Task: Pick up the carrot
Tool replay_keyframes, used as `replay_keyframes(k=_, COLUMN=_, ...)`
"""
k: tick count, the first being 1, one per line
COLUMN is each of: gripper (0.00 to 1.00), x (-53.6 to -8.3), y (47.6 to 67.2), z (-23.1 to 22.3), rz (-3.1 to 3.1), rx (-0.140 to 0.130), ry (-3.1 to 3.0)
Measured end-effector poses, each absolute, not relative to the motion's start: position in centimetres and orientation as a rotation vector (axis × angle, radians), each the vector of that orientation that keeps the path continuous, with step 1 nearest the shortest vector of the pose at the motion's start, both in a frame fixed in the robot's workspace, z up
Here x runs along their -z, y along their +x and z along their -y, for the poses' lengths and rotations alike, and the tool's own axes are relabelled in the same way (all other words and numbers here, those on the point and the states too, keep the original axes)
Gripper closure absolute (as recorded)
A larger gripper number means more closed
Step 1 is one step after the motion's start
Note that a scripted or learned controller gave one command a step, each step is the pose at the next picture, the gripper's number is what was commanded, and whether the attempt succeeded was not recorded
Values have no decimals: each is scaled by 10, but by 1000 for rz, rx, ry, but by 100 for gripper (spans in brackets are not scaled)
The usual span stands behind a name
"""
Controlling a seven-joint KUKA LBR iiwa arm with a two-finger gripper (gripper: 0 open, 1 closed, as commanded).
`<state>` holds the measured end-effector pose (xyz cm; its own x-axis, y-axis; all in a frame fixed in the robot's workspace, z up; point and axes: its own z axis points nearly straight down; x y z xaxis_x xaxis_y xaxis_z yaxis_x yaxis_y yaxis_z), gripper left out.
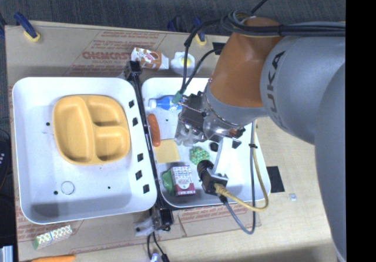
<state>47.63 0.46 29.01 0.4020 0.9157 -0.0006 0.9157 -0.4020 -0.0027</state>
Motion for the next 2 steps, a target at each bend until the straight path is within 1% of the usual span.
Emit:
replay_keyframes(k=1, gripper=100, x=-191, y=475, z=-48, rz=1129, rx=-10, ry=-2926)
replay_keyframes(k=2, gripper=100, x=-291, y=495, z=40, rz=1217, rx=-4, ry=-2894)
